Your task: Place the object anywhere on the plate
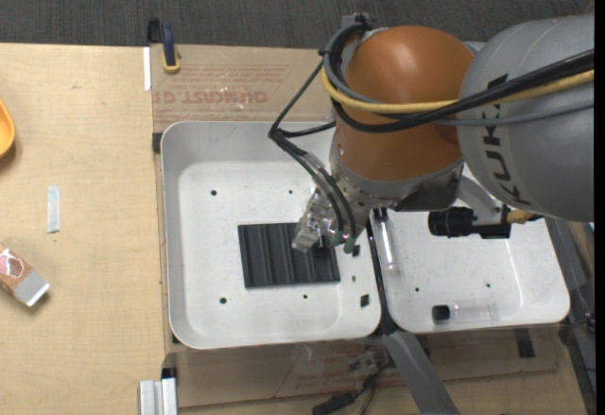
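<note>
Plate (pixel 284 257), dark and ribbed, is lying flat in the left bin (pixel 189 215), slightly near of centre, w/ the gripper (pixel 317 232) hanging over its far right corner. Can't tell whether the gripper is clenched, released or grasping anything: from this angle its tip is reading as a pale grey-silver blur against the plate. Black and green wires are running up from it into the wrist. Above that, the arm's orange band (pixel 406 92) is bulging over the far edge where the two bins meet, w/ yellow and black cables (pixel 397 106) looping round it; the grey arm is reaching in from the right. In the right bin (pixel 529 300), a small clear tube (pixel 465 312) w/ a dark end is lying near the near wall, well apart from the gripper. A blue clamp (pixel 168 43) is gripping the bench's far edge.
</note>
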